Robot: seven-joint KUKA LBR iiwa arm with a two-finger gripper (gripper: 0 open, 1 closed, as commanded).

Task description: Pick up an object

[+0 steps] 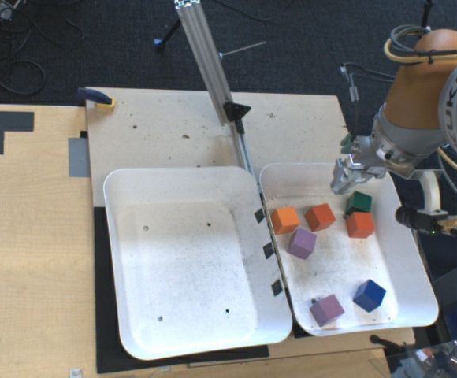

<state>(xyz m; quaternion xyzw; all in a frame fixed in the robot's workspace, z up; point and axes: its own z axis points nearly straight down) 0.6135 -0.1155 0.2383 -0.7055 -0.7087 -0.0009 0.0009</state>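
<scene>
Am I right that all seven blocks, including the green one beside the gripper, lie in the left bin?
Not quite: the camera view shows all seven blocks in the right bin, not the left. The green block does sit beside the gripper.

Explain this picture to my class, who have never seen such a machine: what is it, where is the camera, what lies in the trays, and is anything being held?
The camera sits above a bench, looking down at a slant. The grey and orange shape on the right is a robot arm, and its gripper hangs over the right bin. That bin holds seven small blocks: an orange block, two red-orange blocks, a green block, two purple blocks and a blue block. The left bin stands beside it. No block shows in the gripper's grasp; every block lies on the bin floor.
</scene>
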